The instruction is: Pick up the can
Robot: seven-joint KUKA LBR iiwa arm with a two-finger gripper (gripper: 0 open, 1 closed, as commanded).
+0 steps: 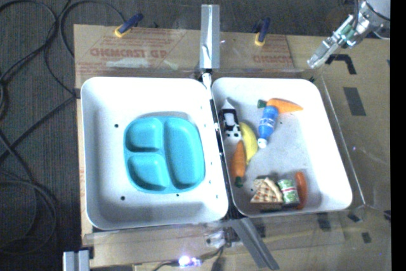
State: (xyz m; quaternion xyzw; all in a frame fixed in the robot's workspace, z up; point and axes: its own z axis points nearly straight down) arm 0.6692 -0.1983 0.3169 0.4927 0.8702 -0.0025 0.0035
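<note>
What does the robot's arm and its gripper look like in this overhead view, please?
The arm is grey metal with an orange band above the wrist. It narrows to a slim silver-grey gripper with small green touches along its body and pale fingers.

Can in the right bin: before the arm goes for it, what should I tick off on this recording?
1. Can in view, near the right bin's front edge: ok.
2. Gripper over the can: not ok; it hangs outside the bin's far corner.
3. Room around the can: not ok; sandwich and a red item crowd both sides.
4. Can upright: cannot tell.
5. Blue tray out of the way: ok.
</note>
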